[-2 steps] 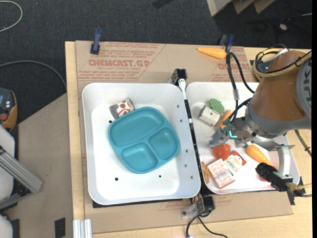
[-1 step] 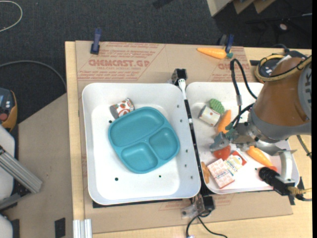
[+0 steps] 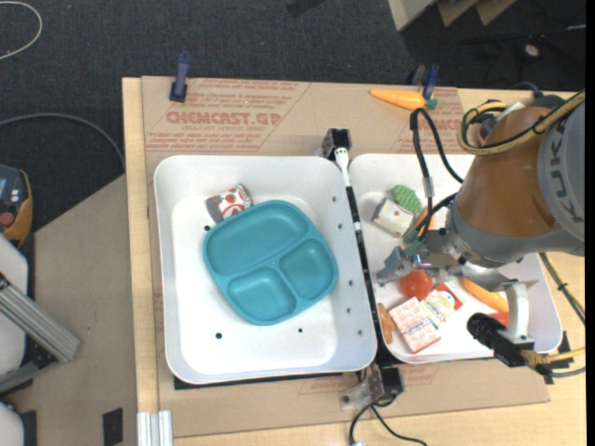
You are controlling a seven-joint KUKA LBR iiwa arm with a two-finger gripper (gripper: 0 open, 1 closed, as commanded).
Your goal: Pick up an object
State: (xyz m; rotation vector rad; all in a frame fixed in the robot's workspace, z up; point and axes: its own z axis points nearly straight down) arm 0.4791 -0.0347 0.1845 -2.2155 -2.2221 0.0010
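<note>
My gripper hangs low over the left-middle of the right bin, and the grey arm covers the bin's right half. Just under and right of the gripper lies a red object. A pink and white box and a red and white packet lie nearer the front. Behind the gripper are a white block and a green piece. An orange carrot-like piece pokes out from under the arm. Nothing shows as held.
The left bin holds a teal divided plate with a small patterned can behind it. An orange toy carrot lies on the bench behind the right bin. Blue clamps stand at the bench's back edge.
</note>
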